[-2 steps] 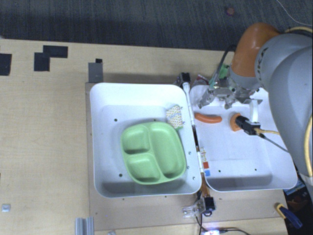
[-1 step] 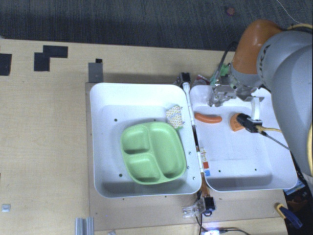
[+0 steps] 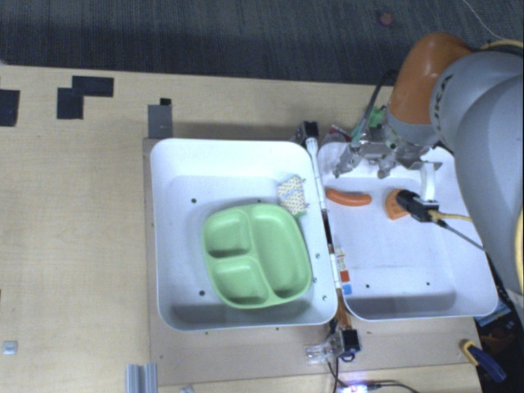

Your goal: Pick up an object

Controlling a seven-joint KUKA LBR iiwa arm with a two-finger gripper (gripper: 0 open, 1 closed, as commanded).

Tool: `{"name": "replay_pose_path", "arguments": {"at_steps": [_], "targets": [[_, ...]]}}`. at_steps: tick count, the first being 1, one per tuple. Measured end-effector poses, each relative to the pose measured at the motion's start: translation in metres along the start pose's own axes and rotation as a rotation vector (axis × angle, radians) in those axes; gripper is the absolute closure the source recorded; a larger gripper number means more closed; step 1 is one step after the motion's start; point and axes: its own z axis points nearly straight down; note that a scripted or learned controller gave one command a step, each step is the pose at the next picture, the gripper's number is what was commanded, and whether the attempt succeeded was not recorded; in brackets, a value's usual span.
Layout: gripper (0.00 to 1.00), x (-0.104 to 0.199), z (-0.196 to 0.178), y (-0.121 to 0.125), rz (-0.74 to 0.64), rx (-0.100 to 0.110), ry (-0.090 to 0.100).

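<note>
My gripper [image 3: 360, 169] hangs over the far left part of the right bin [image 3: 409, 289], fingers spread open and nothing between them. Just in front of it an orange-red sausage-shaped object [image 3: 348, 196] lies on the bin floor, apart from the fingers. To its right sits a small orange object [image 3: 395, 209], partly hidden by robot parts. In the left bin [image 3: 176, 244] a green divided plate [image 3: 256, 254] lies flat. A small patterned white piece [image 3: 292, 192] rests at the plate's far right corner.
The wall between the two bins [image 3: 326, 236] runs just left of the sausage. The large grey arm [image 3: 483, 137] covers the right bin's far right side. Black markers [image 3: 82, 97] lie on the bench at the far left.
</note>
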Motion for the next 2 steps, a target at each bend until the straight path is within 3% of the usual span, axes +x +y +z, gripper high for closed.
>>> {"name": "replay_pose_path", "arguments": {"at_steps": [1, 2], "targets": [[0.00, -0.007, 0.022, -0.062, 0.013, 0.006, 0.000], [1.00, -0.006, 0.010, -0.060, 0.012, -0.001, 0.001]]}}
